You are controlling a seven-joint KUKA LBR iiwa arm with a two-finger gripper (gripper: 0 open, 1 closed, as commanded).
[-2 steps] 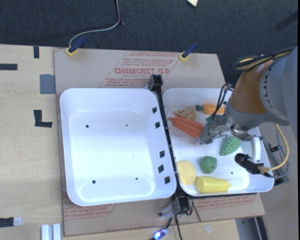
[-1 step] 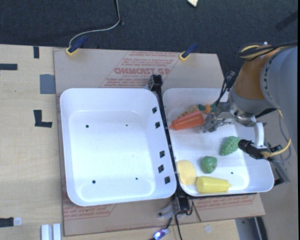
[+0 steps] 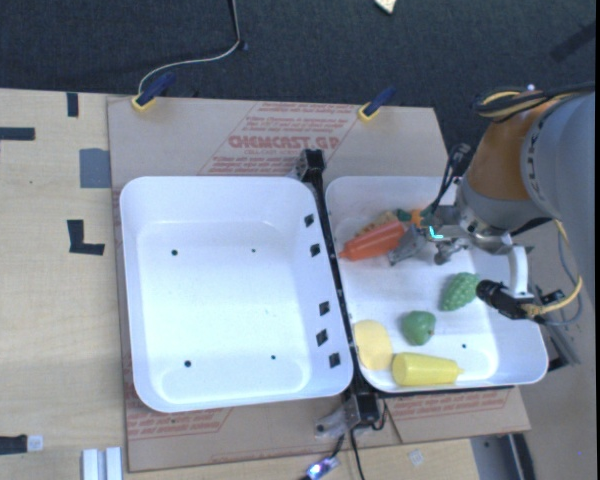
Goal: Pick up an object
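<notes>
A: Over the right bin (image 3: 520, 368), near its far wall, the fingers (image 3: 417, 246) hang low beside the carrot (image 3: 372, 240). How they stand I cannot tell; the tips blur into the wrist's dark hardware.

B: Is the carrot held?

A: Not that I can see. It lies on the bin floor, orange body pointing toward the divider, green top toward the fingers. Touching or just apart, I cannot say.

B: What else is in that bin?

A: A green lump (image 3: 459, 291) under the wrist, a smaller green piece (image 3: 417, 325) nearer the front, a pale yellow thing (image 3: 372, 345) by the divider, and a brighter yellow one (image 3: 423, 369) at the front wall. The left bin (image 3: 140, 268) is bare white.

B: So what could go wrong?

A: Several things, I judge. The carrot tapers and looks smooth, so a pinch at the thin leafy end may squirt it out sideways. It also lies close to the far wall and the divider; a nudge could push it against the rim, where the fingers cannot get round it. And the arm (image 3: 540, 158) sits low over the green lump, so a sideways shift might knock that piece.
</notes>
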